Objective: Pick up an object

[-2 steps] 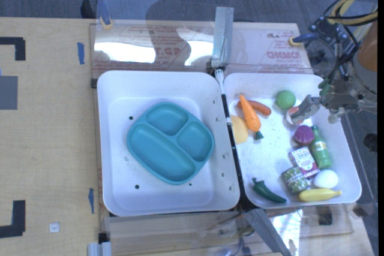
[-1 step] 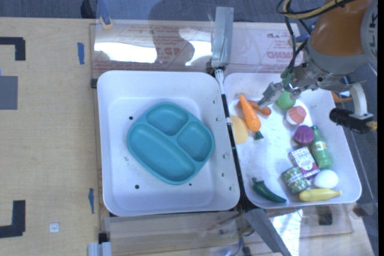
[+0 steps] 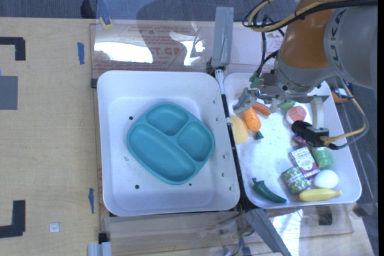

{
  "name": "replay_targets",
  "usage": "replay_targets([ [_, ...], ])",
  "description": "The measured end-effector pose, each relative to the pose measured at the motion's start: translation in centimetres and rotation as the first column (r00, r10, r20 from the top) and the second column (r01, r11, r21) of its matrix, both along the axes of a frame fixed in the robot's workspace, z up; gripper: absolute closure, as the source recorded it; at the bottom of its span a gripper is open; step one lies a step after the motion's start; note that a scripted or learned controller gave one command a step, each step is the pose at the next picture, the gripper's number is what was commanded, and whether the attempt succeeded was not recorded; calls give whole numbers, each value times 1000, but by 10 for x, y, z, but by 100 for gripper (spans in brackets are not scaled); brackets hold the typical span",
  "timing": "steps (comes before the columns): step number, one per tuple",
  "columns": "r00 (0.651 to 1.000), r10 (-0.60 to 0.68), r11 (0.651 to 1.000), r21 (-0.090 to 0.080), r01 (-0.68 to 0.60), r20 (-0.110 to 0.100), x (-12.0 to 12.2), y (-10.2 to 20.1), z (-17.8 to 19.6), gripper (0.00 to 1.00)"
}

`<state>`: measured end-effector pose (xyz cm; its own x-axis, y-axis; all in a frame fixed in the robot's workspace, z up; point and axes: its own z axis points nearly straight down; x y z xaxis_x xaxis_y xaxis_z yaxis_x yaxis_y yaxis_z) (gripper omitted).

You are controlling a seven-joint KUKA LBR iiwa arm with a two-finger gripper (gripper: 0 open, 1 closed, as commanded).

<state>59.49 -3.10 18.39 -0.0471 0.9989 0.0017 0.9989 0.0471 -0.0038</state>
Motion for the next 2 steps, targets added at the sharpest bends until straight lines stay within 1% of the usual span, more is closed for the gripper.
replay_targets([
  [2,1000,-2,1000,0,2,2,0,-1,1,0],
])
